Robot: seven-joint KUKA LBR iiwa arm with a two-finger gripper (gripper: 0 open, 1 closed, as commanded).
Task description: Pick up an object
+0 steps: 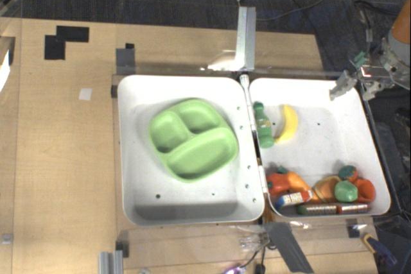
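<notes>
Pale wood covers the table, with dark carpet beyond it and two shallow white bins set side by side. Nothing is picked up yet, as far as I can judge: every object lies in a bin, so the whole job of reaching, closing and lifting is left. The gripper hovers at the far right corner of the right bin, over its rim; whether it is open or shut I cannot tell, and nothing shows in its hold. Nearest to it, down and to its left, lies a yellow plastic banana, touching a small green bottle against the divider. Well below the gripper, a heap of orange and green toy vegetables crowds the near wall. Far to its left, a green sectioned plate sits in the left bin. The grey arm comes in from the right edge, high and pulled back, its wrist angled down toward that corner.
</notes>
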